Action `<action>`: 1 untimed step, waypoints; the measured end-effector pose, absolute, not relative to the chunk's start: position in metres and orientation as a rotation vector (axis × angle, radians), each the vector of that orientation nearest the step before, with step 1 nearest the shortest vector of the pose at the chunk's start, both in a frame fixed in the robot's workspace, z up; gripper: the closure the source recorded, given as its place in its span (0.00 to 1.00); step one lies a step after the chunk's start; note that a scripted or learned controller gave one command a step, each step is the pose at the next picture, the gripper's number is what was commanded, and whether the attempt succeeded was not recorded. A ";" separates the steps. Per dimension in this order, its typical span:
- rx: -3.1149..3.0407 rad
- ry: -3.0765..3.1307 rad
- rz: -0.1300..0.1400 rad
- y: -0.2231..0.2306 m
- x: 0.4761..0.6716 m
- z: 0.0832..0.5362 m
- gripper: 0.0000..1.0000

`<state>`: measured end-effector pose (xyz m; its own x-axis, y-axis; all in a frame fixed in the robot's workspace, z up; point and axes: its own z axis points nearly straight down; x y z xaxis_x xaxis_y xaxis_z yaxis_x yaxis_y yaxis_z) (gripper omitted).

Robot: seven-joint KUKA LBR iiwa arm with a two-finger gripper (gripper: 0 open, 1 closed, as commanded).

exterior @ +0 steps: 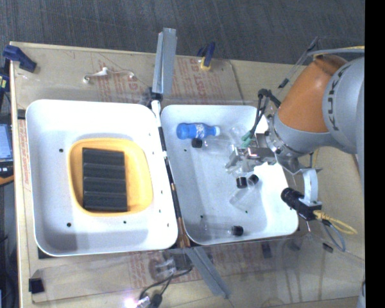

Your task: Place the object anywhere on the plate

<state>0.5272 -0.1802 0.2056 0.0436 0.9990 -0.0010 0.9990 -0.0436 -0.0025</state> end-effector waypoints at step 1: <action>-2.269 -2.172 0.004 -0.180 0.527 0.206 0.00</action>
